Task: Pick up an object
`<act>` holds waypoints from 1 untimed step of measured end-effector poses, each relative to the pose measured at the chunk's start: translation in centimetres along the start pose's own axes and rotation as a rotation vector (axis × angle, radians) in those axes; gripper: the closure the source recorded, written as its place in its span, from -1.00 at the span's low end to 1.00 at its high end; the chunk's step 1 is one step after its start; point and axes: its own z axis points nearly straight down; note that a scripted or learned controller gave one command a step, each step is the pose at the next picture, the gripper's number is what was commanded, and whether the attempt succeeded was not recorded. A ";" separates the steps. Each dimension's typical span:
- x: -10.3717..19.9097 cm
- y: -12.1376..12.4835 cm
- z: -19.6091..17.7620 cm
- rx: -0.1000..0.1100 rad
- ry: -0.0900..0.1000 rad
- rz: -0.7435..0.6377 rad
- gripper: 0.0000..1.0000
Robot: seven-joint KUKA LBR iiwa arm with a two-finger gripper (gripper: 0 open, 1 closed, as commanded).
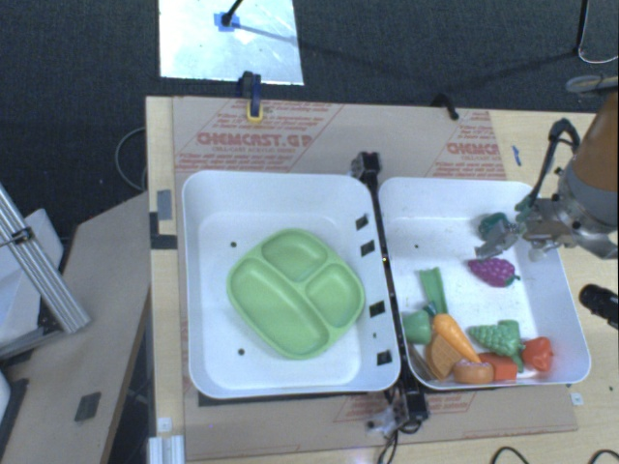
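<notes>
Two glossy white bins (290, 187); hand (495, 238) grip unclear, just above knobbly purple grapes (493, 272).

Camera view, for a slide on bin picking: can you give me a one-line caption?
Gripper poised above purple grapes in the right bin; green divided plate in the left bin.

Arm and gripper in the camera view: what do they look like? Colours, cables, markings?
The arm comes in at the right edge: a grey rounded body with an orange band above the wrist. A thin dark cable loops along its left side. The gripper is grey metal with a teal-green part at its tip. No markings can be made out on either.
</notes>
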 end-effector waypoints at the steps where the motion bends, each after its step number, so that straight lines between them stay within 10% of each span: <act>1: 0.0 0.2 -0.6 -0.012 -0.002 -0.003 -1.00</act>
